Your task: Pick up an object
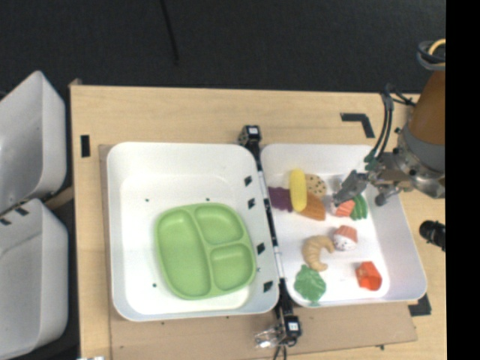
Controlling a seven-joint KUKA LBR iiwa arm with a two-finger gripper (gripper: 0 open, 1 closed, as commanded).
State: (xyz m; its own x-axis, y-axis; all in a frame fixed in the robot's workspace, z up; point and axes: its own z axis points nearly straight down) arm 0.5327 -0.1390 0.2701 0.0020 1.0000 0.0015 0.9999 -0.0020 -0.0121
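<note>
1. Task objects: toy foods lie in the right bin (pixel 390 287), all loose on its floor.
2. Orange-and-green carrot-like piece (pixel 352 208) sits in the upper right part of that bin, right under the gripper (pixel 346 191); touching or just apart cannot be told.
3. Gripper: dark fingers point down-left over the carrot-like piece. How far open they are cannot be told, the tips blur together, and nothing is clearly seen between them.
4. Yellow corn-like piece (pixel 298 188) stands lengthwise near the bin's upper left, with a purple piece (pixel 279 198) just beside it on the left.
5. Speckled cookie-like round (pixel 316 184) lies just right of the corn; an orange-brown wedge (pixel 314 211) lies just below it.
6. Tan croissant (pixel 318 250) lies mid-bin; a small white-and-red piece (pixel 344 238) is just to its right.
7. Green leafy piece (pixel 310 284) lies at the bin's lower left edge.
8. Red-orange block (pixel 368 275) lies lower right, well apart from the green leafy piece.
9. Arm (pixel 426 126) enters from the right, orange band above the wrist, cables running along it.
10. Left bin (pixel 127 171) holds a green divided tray (pixel 204 250) with three compartments, set toward the lower middle.
11. Both bins rest side by side on a light wooden bench (pixel 195 111).
</note>
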